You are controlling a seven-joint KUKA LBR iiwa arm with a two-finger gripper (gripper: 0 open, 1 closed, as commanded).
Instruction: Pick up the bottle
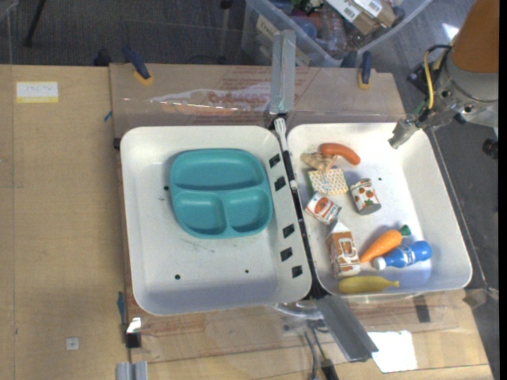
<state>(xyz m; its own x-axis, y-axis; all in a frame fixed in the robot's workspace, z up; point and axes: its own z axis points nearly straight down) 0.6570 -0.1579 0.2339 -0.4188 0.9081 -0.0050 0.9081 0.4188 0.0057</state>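
Note:
The bottle (406, 256) is blue with a white middle and lies on its side in the right bin (444, 204), near the bin's front right corner. An orange carrot (381, 245) rests against its left end and a yellow banana (367, 284) lies just in front of it. The gripper (400, 134) hangs over the back right corner of the same bin, well behind the bottle and apart from it. Nothing is seen held in it.
The right bin also holds a red sausage (340, 153), a checkered packet (328, 184), several small cans and cartons (364, 195) and a brown box (343, 252). A teal divided plate (219, 192) lies in the left bin (146, 236). A divider (287, 204) separates the bins.

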